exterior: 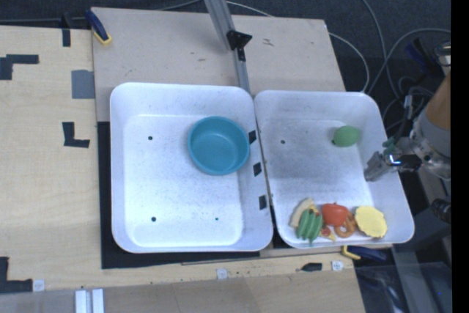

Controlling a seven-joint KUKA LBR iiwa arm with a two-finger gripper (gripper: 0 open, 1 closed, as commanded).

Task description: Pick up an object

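1. The gripper (381,163) sits at the right rim of the right bin (315,102), low over the edge. Whether it is parted or closed cannot be told at this size, and nothing shows in its grasp.

2. The relation that matters: the green ball (346,135) lies just up and to the left of the gripper, inside the right bin and near that same right rim. It is the nearest thing to the gripper and stands alone on bare floor (which should make it the easiest pick, in my judgement). Being round, it has no long axis to line up with.

3. The other candidates are crowded along the right bin's near wall, below the gripper and to its left: a yellow piece (371,221) nearest the corner, a red piece (335,213) touching it or nearly so, then a green ridged piece (310,223), its long axis running roughly up and down in the view. They lie packed together, so closing on one would likely nudge its neighbours.

4. The left bin (146,102) holds a blue bowl (218,145), upright, towards the side it shares with the right bin, and well apart from the gripper.

5. Judged from this, the pick is not yet made; a short move inward from the rim would bring the gripper over the green ball.
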